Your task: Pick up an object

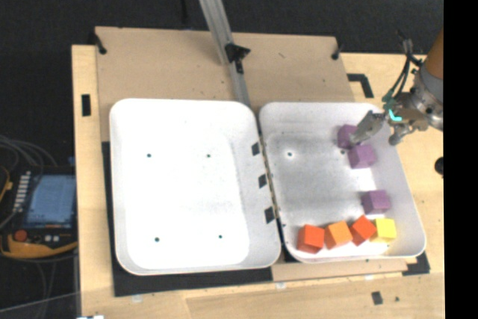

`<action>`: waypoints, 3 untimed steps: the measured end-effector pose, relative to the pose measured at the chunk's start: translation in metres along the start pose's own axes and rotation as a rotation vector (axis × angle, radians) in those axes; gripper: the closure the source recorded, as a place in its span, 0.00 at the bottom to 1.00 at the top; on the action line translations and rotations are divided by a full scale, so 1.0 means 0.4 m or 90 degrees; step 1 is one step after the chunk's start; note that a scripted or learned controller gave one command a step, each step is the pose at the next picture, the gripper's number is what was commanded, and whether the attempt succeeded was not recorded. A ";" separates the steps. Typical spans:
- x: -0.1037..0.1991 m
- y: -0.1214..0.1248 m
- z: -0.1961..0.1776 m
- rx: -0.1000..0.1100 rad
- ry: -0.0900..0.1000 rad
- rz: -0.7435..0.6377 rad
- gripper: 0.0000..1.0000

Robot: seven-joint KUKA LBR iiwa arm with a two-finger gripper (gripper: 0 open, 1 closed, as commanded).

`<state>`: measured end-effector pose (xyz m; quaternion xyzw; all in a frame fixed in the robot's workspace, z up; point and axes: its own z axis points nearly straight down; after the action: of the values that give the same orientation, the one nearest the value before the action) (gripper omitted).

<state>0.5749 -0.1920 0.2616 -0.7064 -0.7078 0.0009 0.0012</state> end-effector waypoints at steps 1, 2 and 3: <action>0.000 0.002 -0.006 -0.003 -0.001 -0.001 0.00; -0.015 -0.014 0.105 -0.001 -0.001 0.002 0.00; -0.010 -0.030 0.216 0.000 -0.001 0.002 0.00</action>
<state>0.5626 -0.1960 0.1751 -0.7076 -0.7066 0.0015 0.0006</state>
